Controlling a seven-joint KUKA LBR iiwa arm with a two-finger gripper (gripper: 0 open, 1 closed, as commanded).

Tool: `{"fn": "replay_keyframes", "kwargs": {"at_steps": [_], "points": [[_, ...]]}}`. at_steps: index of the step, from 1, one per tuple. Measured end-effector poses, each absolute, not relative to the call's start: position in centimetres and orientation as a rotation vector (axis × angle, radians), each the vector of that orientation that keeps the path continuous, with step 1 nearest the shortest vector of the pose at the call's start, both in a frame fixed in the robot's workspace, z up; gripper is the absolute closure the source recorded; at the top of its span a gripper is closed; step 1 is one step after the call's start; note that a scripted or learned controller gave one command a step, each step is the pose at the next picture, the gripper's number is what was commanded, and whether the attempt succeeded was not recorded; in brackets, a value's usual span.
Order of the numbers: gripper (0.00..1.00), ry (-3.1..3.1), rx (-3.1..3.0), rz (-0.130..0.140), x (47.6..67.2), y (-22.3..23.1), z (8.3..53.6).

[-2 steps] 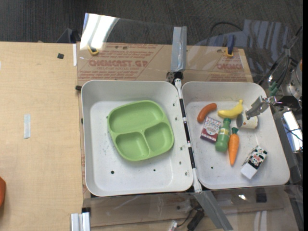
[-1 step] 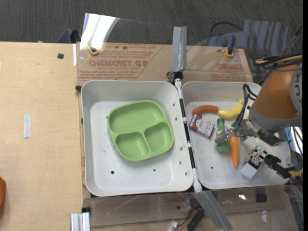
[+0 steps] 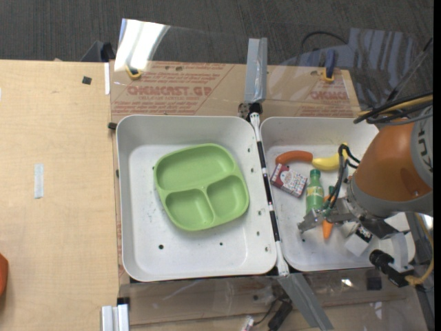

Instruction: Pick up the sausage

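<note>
Hand (image 3: 314, 221) low in right bin — sausage (image 3: 294, 156) well apart

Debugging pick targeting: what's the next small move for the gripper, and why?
Probably shift the gripper toward the bin's far-left corner. It sits low by the green bottle and a small orange piece, while the sausage lies apart near the right bin's far-left edge, beyond the red card, beside the banana.

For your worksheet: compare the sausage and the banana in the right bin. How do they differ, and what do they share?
The sausage is orange-red; the banana is yellow. The sausage lies nearer the divider between the bins, the banana further right, toward the arm. The sausage shows whole; the banana's right end meets a dark cable. Both are small, curved, and lie flat at the right bin's far end.
</note>
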State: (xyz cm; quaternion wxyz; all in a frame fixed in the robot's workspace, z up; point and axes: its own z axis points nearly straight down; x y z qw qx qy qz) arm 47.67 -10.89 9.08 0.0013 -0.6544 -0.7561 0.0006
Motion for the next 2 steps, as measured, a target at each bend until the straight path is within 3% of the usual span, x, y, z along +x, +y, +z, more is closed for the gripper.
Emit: {"fn": "replay_keyframes", "kwargs": {"at_steps": [1,2], "points": [[0.0,-2.546,-1.841,0.001,58.5,-11.2,9.1],[0.0,-2.594,-1.775,0.001,65.9,-10.0,9.2]]}}
